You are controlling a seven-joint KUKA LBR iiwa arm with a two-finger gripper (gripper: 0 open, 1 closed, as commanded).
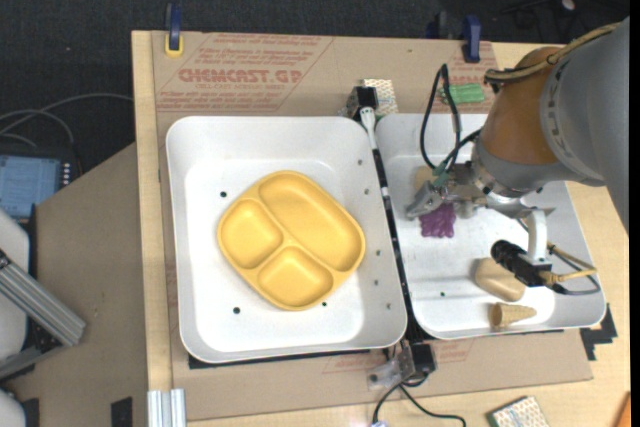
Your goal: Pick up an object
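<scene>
Lowest in the frame, at the lower right, a tan wedge (pixel 512 315) lies by the right bin's (pixel 440 300) bottom rim, and just above it there's a beige block (pixel 496 279). Over in the left bin (pixel 200 165), a yellow divided plate (pixel 290 240) sits mid-floor, alone. Back to the right bin: a small purple piece (pixel 437 223) lies near its centre, toward the left wall. My gripper (pixel 436 203) hangs right over the upper edge of it, reaching in from the right. Whether my gripper is spread or closed, I cannot tell from here. Farther up, a green item (pixel 466 95) lies on the cardboard (pixel 250 75) beyond the bin.
</scene>
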